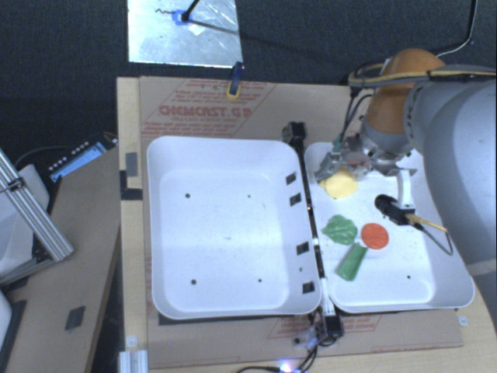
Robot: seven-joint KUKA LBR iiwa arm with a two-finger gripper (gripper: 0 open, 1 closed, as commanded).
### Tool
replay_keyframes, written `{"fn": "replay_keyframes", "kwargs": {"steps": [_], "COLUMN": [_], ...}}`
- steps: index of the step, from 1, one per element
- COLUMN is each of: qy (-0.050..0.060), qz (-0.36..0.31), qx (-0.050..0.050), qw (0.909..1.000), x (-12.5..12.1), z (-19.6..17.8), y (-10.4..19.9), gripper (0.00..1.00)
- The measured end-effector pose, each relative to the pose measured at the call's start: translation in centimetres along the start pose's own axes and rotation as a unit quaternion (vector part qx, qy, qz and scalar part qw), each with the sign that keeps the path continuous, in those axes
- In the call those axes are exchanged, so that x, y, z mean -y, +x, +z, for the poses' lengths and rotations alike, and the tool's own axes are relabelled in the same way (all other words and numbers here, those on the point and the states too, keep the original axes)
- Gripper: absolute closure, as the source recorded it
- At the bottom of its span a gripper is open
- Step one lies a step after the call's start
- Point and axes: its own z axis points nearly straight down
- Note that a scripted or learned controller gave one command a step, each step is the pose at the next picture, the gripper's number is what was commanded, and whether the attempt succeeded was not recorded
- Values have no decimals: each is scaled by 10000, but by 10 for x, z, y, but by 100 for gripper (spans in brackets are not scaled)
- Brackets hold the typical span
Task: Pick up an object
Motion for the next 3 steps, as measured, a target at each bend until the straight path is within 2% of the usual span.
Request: {"fn": "replay_keyframes", "kwargs": {"steps": [1, 2, 3], "qy": [60, -8, 18], "qz": [61, 9, 7], "qx": [6, 10, 2], "qw": [10000, 10000, 10000], "x": [73, -6, -4], "z": [1, -1, -13], "y": [-35, -28, -28], "gripper": [0, 0, 100]}}
